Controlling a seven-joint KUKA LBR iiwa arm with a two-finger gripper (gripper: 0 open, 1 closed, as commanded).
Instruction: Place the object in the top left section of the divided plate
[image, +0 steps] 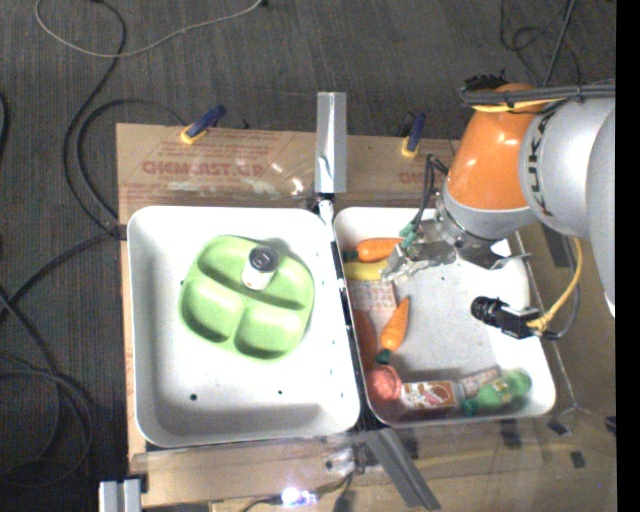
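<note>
1. Small cylinder thing (259, 267), pale with a dark top, sits on the green divided plate (215, 300), up in the plate's top section toward its right side, right about on a divider ridge.
2. That plate lies in the left white bin (160, 400).
3. Gripper (408, 252) hovers over the right bin (520, 350), near its top left corner. Can't tell if it's spread or pressed together, too dark and cluttered there.
4. Just beside it there's an orange carrot (378, 249) with a yellow item under it.
5. Another carrot (394, 326) lies tilted mid-bin.
6. A bottle with a red label (432, 394) and a green toy (497, 392) rest along the bottom edge.
</note>
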